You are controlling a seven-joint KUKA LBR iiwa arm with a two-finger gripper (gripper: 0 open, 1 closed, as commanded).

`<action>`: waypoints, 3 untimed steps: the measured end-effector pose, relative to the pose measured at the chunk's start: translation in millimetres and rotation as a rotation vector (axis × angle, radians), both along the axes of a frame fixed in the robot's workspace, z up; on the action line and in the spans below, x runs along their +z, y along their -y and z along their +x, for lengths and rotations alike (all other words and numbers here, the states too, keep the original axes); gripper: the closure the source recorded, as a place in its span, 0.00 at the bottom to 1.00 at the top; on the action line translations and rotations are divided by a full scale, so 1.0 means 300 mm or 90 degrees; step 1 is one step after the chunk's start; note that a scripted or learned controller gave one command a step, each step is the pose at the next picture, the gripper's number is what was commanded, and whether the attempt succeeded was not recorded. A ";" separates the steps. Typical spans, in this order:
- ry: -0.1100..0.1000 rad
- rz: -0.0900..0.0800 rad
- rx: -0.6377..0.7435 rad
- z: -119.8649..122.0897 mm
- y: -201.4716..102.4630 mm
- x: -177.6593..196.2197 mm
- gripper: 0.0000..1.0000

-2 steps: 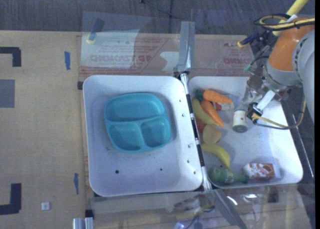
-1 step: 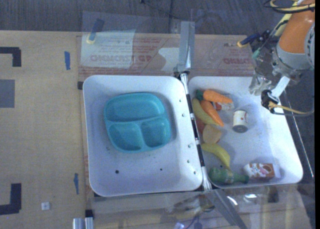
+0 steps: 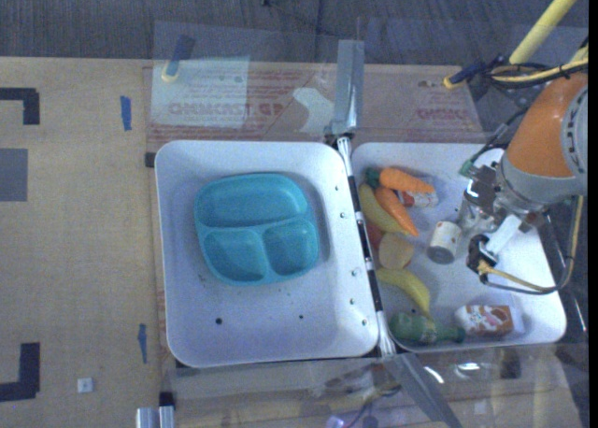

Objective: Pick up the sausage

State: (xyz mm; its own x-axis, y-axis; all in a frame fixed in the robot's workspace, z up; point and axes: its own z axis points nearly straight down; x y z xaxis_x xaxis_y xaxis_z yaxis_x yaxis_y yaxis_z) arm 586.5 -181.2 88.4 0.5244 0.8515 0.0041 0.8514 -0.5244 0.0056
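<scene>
Overhead slanted view of two white bins side by side; the left bin [image 3: 252, 328] bears a teal divided plate [image 3: 257, 227], and the right bin [image 3: 551, 300] holds a jumble of toy food along its left wall; the grey arm with its orange band reaches in from the right, and my gripper [image 3: 479, 230] hangs over the middle of the right bin, just beside a small white cylinder [image 3: 442, 241]; from this angle I cannot tell whether the gripper is spread or pressed together, and I see nothing pinched in it; the sausage [image 3: 376, 241] is, as best I can make out, the dark reddish sliver tucked against the left wall, between a yellow banana [image 3: 376, 209] above it and a pale round piece [image 3: 396, 250] touching its right side (most of it is hidden, so I may be wrong); it sits well apart from the gripper; I judge it a light, smooth plastic or rubber toy, stiff enough to hold its shape but rounded and likely to slip or roll; I would take it across the middle of its length, where the neighbours leave little room.
</scene>
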 end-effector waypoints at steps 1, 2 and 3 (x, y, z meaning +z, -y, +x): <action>0.001 0.000 -0.003 0.001 0.004 0.033 1.00; -0.006 0.002 -0.154 -0.170 -0.016 0.047 1.00; -0.002 -0.001 -0.117 0.090 0.115 -0.003 1.00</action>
